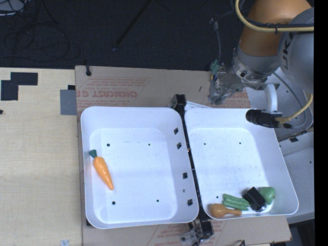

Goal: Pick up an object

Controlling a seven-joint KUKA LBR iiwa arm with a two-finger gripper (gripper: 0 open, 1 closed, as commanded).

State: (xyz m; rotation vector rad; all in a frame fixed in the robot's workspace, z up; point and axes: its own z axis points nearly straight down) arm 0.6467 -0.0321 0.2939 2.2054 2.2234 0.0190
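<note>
Camera view, fixed overhead and slanted. Two shallow white bins sit side by side on a cardboard sheet: the left bin (87, 137) and the right bin (287, 188). The arm (271, 29) enters from the right, and the gripper (221, 88) hangs above the far rim of the right bin, well apart from every object. Whether it is open or closed cannot be determined at this resolution; nothing is visibly held in it.

Candidate objects:

- Carrot (103, 171): lies alone on the floor of the left bin, near the left wall, green stub toward the far end, tip toward the near end. It appears to be a moulded toy, so judged light, stiff and somewhat smooth. The taper may push it out of a closing grip; take it across the thick upper body, just below the green stub, with the closing direction square to its long axis.
- Cluster in the near right corner of the right bin: an orange pear-shaped piece (224, 210), a green pod-like piece (236, 202), a black block (254, 198) and a green rounded piece (267, 192), touching or overlapping against the wall. All judged light and rigid. Crowding and the nearby wall leave little entry room.

Recommended target: the carrot, as it is isolated and clear on both sides.
</note>
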